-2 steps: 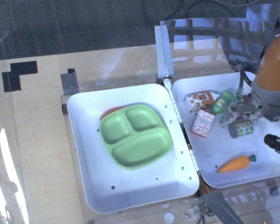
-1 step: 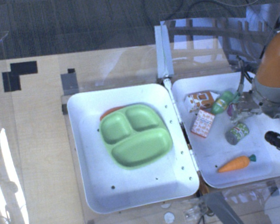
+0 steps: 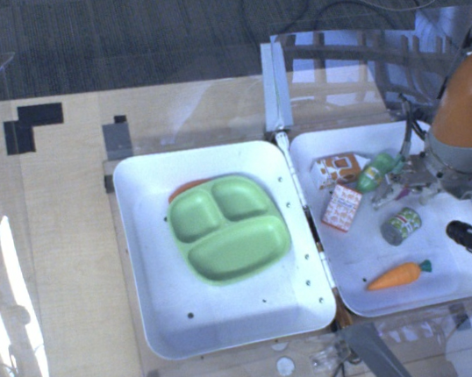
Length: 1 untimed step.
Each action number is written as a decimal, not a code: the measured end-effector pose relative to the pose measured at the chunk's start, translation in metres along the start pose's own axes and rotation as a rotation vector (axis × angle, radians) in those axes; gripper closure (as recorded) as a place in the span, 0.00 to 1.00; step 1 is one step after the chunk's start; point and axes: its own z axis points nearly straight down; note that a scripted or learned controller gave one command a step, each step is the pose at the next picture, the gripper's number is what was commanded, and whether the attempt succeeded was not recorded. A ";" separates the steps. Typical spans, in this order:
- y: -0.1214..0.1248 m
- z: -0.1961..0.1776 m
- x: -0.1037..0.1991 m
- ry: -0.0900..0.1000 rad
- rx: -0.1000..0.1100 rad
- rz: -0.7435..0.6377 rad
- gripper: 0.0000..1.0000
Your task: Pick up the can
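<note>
Reaching in from the right, the grey arm with its orange band hangs over the right bin (image 3: 463,276), and its claw (image 3: 399,188) sits low above the bin floor with thin metal fingers pointing left; from here I cannot tell how far apart they stand, and nothing shows between them. The can (image 3: 401,224) lies on its side just below the claw, apart from it, its long axis running on a slant from lower left to upper right, a grey end facing lower left and the green label wrapped round the body. Touching the claw's upper left side, as far as I can see, is a green bottle (image 3: 374,173). Further left of the claw lie a small carton (image 3: 337,167) and a red-and-white box (image 3: 341,208). Well below the claw, past the can, a carrot (image 3: 396,276) lies crosswise. Far left, the other bin (image 3: 165,327) holds a green divided plate (image 3: 228,228).
</note>
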 end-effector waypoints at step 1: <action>-0.053 0.011 0.010 0.001 0.006 0.031 0.00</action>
